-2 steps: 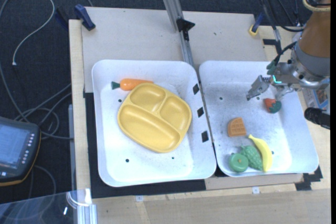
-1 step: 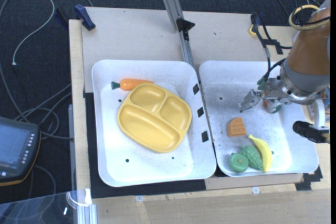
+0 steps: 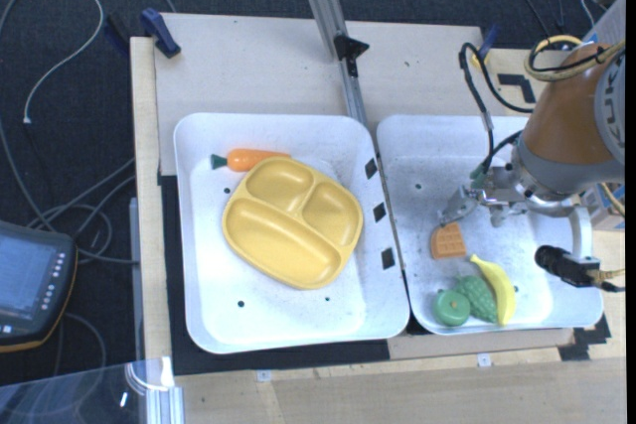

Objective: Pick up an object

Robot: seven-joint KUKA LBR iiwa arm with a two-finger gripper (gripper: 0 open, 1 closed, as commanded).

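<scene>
Nearest the camera, at the lower left, a dark tablet lies off the worktop. On the worktop sit 2 white bins. Inside the left bin, a yellow divided plate lies with an orange carrot just beside its upper edge. Over in the right bin, an orange waffle-like piece lies above a green round toy, a green bumpy piece and a yellow banana. Above the waffle piece hangs the tool; whether its fingers are apart or together I cannot tell.

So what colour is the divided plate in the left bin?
Yellow; the camera view shows the divided plate clearly.
</scene>
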